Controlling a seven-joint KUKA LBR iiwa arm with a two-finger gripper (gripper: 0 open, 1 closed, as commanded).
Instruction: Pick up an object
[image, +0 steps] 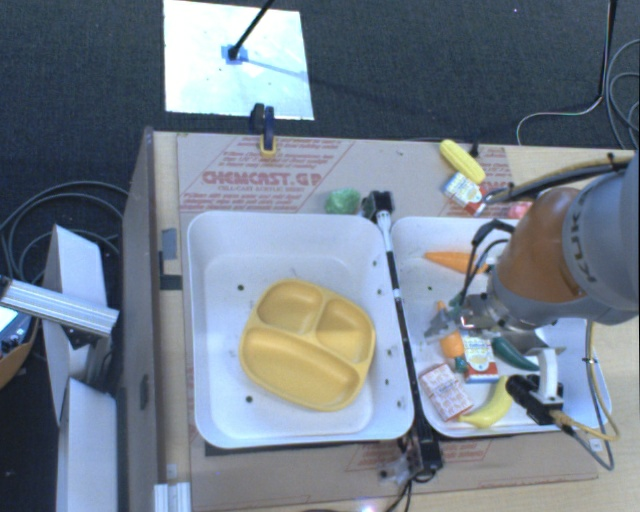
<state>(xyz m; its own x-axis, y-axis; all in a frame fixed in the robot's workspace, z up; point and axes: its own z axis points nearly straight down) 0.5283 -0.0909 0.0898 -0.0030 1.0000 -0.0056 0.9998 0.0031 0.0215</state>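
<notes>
- The gripper (452, 322) is down in the right bin (415, 250), among the toy food; open or closed, I cannot tell.
- A small orange piece (453, 345) lies just below it, a banana (490, 405) nearer the front rim.
- The yellow divided tray (308, 343) sits in the left bin (215, 300).

"CHEMCAST GP" on bench sheet (262, 178) (red print)

Yellow tray (305, 345), white bins (215, 300), orange carrot (447, 262)
</notes>
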